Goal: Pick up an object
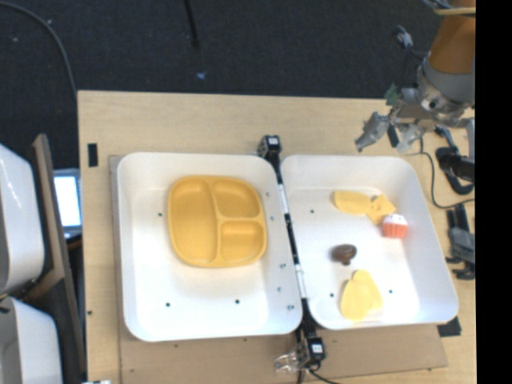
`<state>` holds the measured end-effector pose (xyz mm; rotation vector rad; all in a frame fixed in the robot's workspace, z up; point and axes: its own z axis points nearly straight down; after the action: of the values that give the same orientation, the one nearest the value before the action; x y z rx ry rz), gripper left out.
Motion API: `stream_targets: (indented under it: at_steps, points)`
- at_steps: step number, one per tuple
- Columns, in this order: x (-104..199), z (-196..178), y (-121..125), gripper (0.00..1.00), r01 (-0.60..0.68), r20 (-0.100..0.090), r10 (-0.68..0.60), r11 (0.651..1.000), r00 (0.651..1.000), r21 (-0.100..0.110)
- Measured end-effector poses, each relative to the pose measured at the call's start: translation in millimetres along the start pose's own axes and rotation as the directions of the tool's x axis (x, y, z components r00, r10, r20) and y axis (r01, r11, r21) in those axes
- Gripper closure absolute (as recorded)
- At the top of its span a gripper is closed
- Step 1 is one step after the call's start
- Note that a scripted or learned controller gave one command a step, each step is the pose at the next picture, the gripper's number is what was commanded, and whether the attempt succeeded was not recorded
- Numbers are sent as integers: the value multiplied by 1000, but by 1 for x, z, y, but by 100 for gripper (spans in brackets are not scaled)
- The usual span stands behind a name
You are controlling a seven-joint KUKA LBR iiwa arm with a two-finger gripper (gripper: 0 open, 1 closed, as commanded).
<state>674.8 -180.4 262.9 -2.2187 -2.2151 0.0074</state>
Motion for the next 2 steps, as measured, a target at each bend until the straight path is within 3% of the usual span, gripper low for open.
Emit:
stream_targets:
  at_steps: [1,2]
  points:
    - [0,-6,1,0,1,2,-1,1000,1000,-9]
    - [2,45,-9,0,1,1,-1,1000,1000,-5]
